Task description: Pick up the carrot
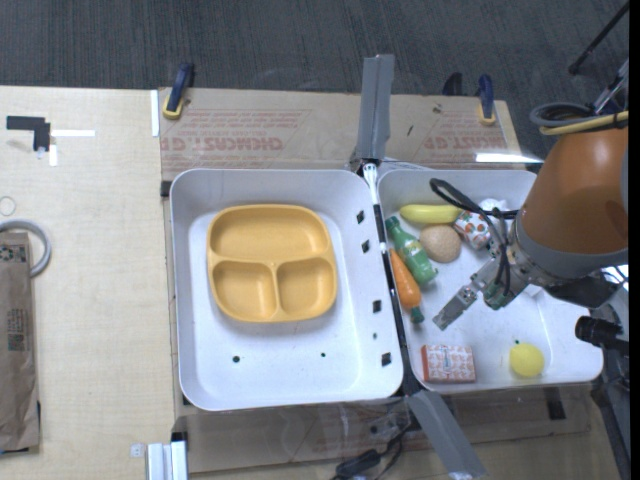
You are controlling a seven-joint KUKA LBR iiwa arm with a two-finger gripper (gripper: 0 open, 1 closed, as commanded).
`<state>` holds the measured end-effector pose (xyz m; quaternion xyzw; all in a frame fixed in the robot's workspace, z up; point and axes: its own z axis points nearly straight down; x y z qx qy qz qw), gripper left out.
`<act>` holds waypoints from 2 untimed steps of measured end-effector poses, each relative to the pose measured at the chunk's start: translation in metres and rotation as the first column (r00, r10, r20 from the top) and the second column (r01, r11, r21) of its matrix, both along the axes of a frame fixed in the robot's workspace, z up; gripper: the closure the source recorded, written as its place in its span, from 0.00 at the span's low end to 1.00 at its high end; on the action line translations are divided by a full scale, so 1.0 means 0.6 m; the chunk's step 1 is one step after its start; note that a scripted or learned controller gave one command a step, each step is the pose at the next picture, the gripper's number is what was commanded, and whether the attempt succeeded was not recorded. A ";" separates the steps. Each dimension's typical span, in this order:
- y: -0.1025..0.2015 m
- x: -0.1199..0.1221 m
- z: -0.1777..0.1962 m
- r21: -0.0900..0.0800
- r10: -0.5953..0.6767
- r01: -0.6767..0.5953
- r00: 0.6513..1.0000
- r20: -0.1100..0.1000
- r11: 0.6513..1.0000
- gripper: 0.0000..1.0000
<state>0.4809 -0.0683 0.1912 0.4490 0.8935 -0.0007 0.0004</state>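
A: Starting at the left, we have the left bin (pixel 190 298) with the yellow divided tray (pixel 270 263) sitting flat in the middle of it. We take it that the tray is there as a place for picked food, apart from the pile.

B: Agreed. Then, just past the wall between the bins, we see the carrot (pixel 405 280) lying in the right bin (pixel 560 368), close against its left wall, running away from us with the green bottle (pixel 411 251) touching its far side. The potato (pixel 439 244) and the banana (pixel 430 213) crowd in behind. That is a tight corner, we judge.

A: Further right, the gripper (pixel 452 310) hangs low over bare bin floor, its tip pointing toward the carrot's near end.

B: Are the fingers open?

A: We cannot tell; they blur into one grey shape. Nothing is between them that we can see. The carrot lies to their left, near but apart.

B: Nearer us sit the red box (pixel 447 363) and the lemon (pixel 527 360), out of the way.
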 end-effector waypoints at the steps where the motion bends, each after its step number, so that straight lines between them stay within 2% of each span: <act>1: 0.108 -0.005 -0.001 0.002 0.282 -0.282 0.959 -0.001 0.959 0.00; 2: 0.022 -0.005 0.000 0.001 0.299 -0.299 0.954 0.000 0.954 0.00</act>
